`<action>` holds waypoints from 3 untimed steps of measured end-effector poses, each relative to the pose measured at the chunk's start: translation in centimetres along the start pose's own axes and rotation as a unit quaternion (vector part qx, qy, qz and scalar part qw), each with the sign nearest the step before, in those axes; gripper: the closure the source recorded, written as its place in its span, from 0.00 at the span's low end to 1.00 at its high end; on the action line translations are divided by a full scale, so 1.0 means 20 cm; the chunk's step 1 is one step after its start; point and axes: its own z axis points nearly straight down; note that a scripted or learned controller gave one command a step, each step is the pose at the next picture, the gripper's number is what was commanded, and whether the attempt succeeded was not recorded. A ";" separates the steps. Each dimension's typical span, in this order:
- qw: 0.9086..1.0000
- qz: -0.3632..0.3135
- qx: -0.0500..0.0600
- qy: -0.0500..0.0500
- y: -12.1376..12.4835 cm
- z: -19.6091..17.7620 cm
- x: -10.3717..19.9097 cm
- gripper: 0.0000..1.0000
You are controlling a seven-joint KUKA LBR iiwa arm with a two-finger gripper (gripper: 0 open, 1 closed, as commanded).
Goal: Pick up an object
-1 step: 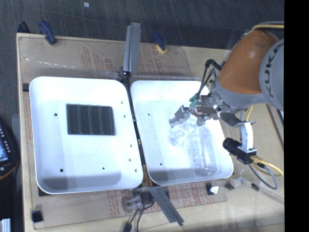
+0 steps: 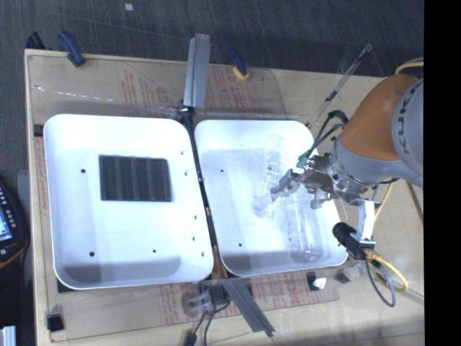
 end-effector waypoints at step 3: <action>1.000 -0.015 -0.003 0.000 0.17 -0.42 0.05 1.00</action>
